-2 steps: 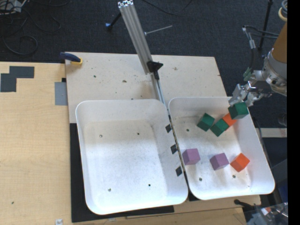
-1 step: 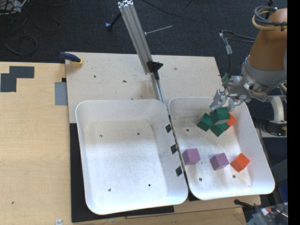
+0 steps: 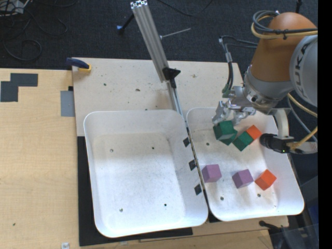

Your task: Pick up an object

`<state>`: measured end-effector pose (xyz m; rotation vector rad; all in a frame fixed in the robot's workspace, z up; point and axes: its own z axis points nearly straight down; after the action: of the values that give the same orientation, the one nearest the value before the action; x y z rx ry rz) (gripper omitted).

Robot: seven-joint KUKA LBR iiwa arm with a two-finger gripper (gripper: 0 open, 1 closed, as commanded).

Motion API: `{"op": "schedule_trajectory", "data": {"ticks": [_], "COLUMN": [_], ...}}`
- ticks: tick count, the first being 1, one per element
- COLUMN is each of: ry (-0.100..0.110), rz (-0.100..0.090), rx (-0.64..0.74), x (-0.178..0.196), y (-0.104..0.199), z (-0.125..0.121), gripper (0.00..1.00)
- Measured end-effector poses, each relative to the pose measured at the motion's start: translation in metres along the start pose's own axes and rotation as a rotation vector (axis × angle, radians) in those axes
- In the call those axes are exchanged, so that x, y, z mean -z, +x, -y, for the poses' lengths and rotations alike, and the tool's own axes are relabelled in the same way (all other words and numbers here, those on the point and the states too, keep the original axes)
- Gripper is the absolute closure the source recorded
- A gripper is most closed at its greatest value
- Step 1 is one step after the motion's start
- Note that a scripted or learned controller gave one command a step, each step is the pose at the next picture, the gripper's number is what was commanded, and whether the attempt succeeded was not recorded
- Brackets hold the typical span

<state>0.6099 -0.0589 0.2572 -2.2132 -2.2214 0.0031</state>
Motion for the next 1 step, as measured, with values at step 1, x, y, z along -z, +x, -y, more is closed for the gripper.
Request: {"op": "schedule_trajectory", "data": {"ticks": [1], "ry": [0.0], "rz": [0.0], "rx": [0.001], "x": [0.0008], "y": [0.0555], "z": [0.0106], "gripper": [1.0]}}
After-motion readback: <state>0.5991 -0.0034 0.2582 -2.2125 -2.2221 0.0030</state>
